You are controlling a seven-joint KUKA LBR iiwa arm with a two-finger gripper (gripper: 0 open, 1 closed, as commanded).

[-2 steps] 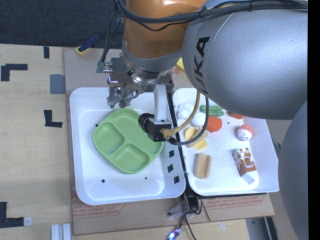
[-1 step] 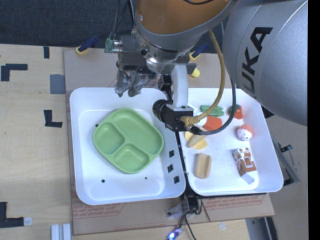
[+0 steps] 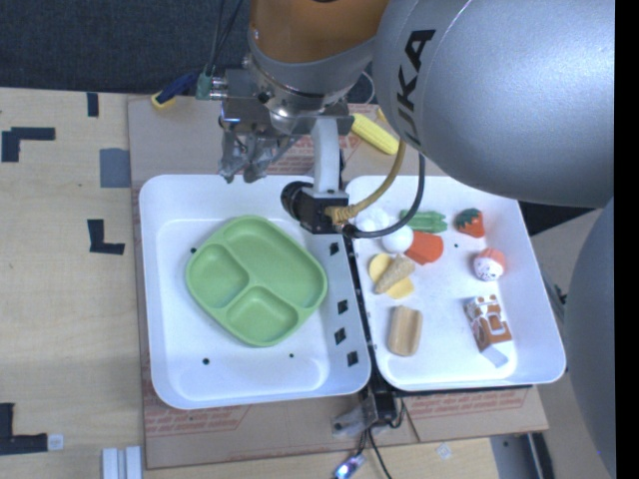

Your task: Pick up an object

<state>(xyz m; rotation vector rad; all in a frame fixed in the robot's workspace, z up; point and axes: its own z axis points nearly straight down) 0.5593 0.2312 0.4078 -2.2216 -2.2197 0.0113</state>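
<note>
from my feed, the left bin [image 3: 165, 367] holds a green sectioned plate [image 3: 256, 279], lying flat and turned at an angle, taking up most of the bin floor. above that bin's far rim i see the gripper [image 3: 243, 165], hanging over the cardboard just beyond the bin edge, nothing between its fingers that i can make out; whether they are spread or closed i cannot tell from this angle. the orange band [image 3: 300, 13] and grey arm [image 3: 499, 78] fill the top of the view. moving right, the right bin [image 3: 539, 352] carries the small toy foods: a yellow piece [image 3: 391, 272] near the divider, a tan bread-like piece [image 3: 403, 329] just below it, a white egg-like ball [image 3: 396, 238], an orange carrot-like piece with green leaves [image 3: 427, 238], a strawberry-like piece [image 3: 470, 223], a small white and red figure [image 3: 489, 263] and a brown and white block [image 3: 488, 323] toward the right side. a yellow corn-like item [image 3: 374, 133] lies on the cardboard behind the right bin.
</note>
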